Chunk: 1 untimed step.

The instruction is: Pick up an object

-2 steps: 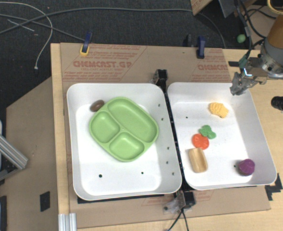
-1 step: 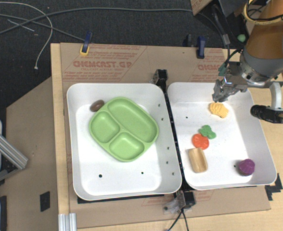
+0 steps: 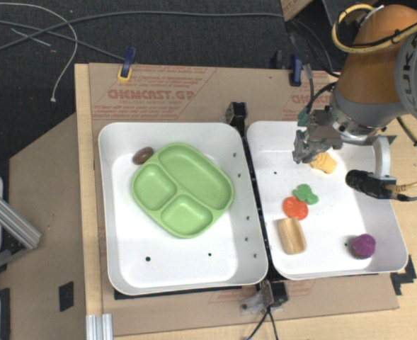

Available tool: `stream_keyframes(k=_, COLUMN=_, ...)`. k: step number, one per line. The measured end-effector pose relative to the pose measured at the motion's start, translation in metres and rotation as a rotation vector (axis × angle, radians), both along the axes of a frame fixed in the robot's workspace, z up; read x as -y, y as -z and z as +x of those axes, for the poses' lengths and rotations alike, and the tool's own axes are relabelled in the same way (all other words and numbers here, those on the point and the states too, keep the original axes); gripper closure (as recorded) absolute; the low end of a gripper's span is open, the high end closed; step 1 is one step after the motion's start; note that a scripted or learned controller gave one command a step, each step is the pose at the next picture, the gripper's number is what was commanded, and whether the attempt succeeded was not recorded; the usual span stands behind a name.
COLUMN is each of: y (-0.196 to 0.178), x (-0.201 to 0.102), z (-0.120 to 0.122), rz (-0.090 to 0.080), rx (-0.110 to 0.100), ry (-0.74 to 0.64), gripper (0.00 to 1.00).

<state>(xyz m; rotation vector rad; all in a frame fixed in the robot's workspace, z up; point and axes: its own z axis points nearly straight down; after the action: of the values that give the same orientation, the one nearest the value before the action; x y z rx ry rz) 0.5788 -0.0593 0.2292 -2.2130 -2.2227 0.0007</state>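
Two shallow white plastic bins sit side by side on a sheet of printed cardboard, and the grey arm with its orange band leans in from the right over the far corner of the right bin [image 3: 279, 190]. Its dark gripper [image 3: 306, 151] hangs low there, just beside a pale yellow chunk of toy food [image 3: 325, 163], which lies on the bin floor at the gripper's right edge; whether the two touch I cannot make out, and I cannot tell how the claw is set. Nearer the front of the same bin lie a small green leafy toy [image 3: 305, 193] touching a round red-orange toy tomato [image 3: 294, 208], then a tan cylinder like a bread roll [image 3: 291, 235] just below them, and a purple round toy [image 3: 363, 245] well apart toward the front right corner. The left bin [image 3: 116, 211] holds a light green three-compartment plastic plate [image 3: 183, 189], tilted diagonally, with a small brown oval object [image 3: 144, 155] just beside its upper left rim.
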Motion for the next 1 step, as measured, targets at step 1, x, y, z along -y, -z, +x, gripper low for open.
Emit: stream_keyframes(k=1, y=0.0107, x=-0.0499, z=-0.0105, rz=0.000, rx=0.000, ry=-0.001, gripper=1.00)
